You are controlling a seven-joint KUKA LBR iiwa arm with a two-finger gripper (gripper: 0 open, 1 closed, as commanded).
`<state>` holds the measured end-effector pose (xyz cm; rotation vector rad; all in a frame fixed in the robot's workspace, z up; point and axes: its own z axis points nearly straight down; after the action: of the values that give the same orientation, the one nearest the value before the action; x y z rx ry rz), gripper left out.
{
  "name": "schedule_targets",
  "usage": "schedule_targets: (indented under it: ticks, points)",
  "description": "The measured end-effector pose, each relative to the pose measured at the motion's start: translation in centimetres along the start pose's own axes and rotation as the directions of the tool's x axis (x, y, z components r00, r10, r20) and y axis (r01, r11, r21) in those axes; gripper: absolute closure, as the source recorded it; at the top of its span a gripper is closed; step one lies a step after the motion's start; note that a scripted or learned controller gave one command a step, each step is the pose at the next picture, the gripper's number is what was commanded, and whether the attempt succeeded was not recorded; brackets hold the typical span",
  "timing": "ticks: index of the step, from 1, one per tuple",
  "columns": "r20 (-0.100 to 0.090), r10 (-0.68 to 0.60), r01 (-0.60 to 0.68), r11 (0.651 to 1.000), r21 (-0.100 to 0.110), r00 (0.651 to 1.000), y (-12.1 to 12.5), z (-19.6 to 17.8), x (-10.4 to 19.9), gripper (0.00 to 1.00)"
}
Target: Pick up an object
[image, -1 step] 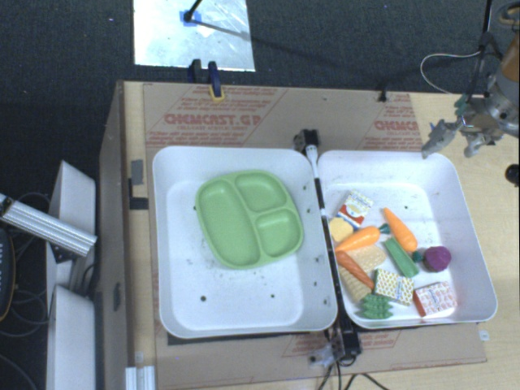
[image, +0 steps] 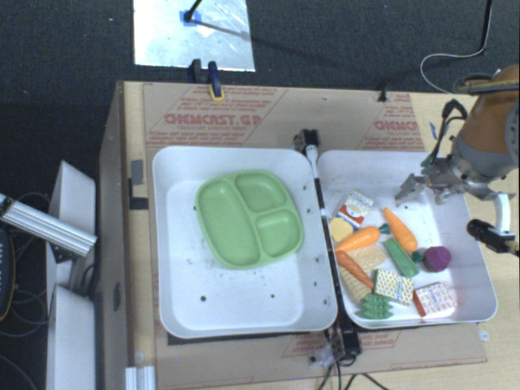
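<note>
Overhead, the camera view showed two shallow white plastic bins side by side on a bench lined with brown printed cardboard (image: 244, 116). The left bin (image: 175, 242) held a smooth pale-green plate (image: 248, 218) with three moulded compartments, sitting slightly turned. The right bin (image: 471, 299) held a tight heap of toy food toward its near-left part: two glossy orange carrots (image: 357, 238) (image: 400, 227), a long green vegetable (image: 400, 258), a round purple piece (image: 437, 257), a knobbly dark-green piece (image: 374, 305), a tan cracker-like square (image: 367, 258), and small printed boxes (image: 355, 210) (image: 435, 299) (image: 392, 285). The gripper (image: 422, 187) hung over the far right part of that bin, apart from the heap, its metal fingers spread and nothing between them; the orange band and grey arm (image: 491, 128) rose behind it. Beyond the bench lay dark speckled carpet (image: 341, 23) with a shiny silver sheet (image: 193, 23) on it, and a thin cable (image: 455, 55) trailed nearby.
</note>
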<state>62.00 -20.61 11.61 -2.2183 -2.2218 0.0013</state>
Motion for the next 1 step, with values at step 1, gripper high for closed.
schedule_targets:
  ticks: [1]
  points:
    - [0.000, -0.003, 0.003, 1.000, -0.003, 1.000, -0.07, 3.18, 5.04, 0.00]
